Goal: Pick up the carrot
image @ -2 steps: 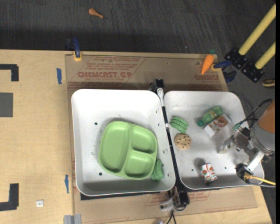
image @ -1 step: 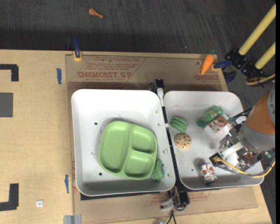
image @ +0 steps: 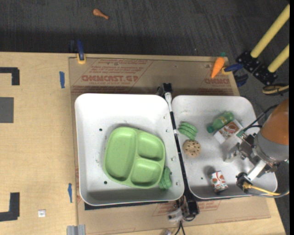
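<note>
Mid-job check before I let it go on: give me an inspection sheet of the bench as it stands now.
Surface: cardboard-covered bench with two white bins side by side, left bin and right bin.
Job's things: carrot lies outside the bins, on the cardboard behind the right bin.
Clutter: green divided plate in left bin; green ridged toy, cookie, green bottle, small can in right bin.
Grippers: gripper over the right bin's right side, far from the carrot.
Cables: yellow cable by the wrist.
Surroundings: dark floor, small orange piece on it.
</note>
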### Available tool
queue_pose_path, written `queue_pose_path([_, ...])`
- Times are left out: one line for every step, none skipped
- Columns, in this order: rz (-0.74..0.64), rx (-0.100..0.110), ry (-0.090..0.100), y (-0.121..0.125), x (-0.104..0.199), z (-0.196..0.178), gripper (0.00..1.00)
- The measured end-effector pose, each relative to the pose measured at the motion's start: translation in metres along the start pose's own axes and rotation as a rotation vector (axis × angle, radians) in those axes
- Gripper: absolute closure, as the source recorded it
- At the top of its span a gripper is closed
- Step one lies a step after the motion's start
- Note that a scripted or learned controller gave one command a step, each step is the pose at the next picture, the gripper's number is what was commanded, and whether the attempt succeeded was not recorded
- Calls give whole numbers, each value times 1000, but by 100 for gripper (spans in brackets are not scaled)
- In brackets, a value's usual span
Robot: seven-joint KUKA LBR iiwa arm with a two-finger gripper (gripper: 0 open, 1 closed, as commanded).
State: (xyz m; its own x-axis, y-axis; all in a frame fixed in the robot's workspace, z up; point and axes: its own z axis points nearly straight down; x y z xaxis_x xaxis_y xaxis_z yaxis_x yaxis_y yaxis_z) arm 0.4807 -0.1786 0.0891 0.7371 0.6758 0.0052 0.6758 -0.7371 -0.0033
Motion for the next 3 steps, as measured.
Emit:
queue_pose_path([-1, -9, 6, 2, 4, -11, 100])
queue_pose_path([-186, 0, -5, -30, 25, -34, 100])
queue_pose_path([-235, 1, -6, -32, 27, -4, 100])
